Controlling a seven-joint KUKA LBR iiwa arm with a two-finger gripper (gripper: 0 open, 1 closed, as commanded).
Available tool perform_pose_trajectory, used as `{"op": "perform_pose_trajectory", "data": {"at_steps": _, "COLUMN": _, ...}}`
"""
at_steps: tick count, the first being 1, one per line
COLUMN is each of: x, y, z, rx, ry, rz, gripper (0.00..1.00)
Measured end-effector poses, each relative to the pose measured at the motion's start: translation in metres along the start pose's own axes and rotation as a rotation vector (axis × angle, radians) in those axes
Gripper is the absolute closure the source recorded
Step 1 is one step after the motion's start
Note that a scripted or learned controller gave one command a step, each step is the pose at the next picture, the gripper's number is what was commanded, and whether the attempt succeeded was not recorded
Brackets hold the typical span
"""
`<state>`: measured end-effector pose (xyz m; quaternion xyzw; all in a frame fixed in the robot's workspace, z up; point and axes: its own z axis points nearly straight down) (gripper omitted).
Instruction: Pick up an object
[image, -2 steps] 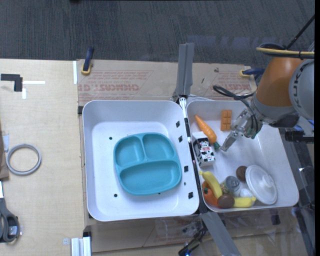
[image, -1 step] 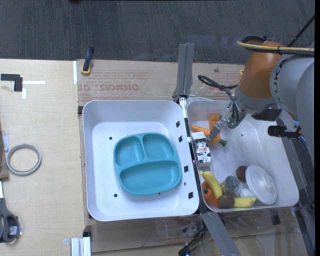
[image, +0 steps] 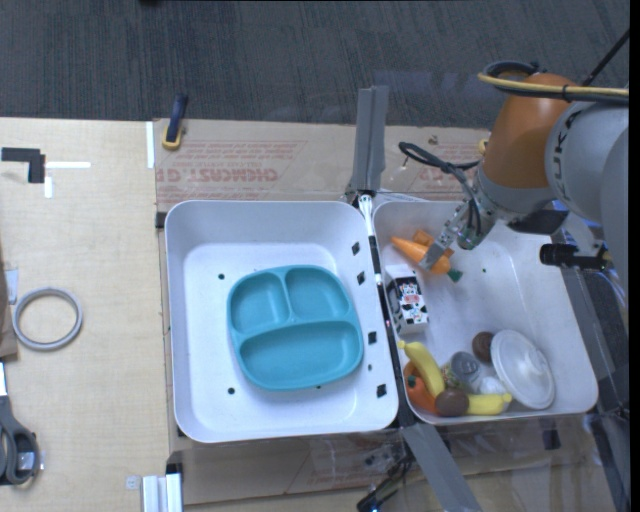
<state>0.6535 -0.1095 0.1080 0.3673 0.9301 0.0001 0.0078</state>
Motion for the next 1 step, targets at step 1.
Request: {"op": "perform_pose_trajectory", "data": {"at_steps": 1, "x": 0.0527, "y": 0.0440, "z": -0.1163, "rx": 0.005, "ry": 0.011, "rz": 0.092, "gripper": 1.00}}
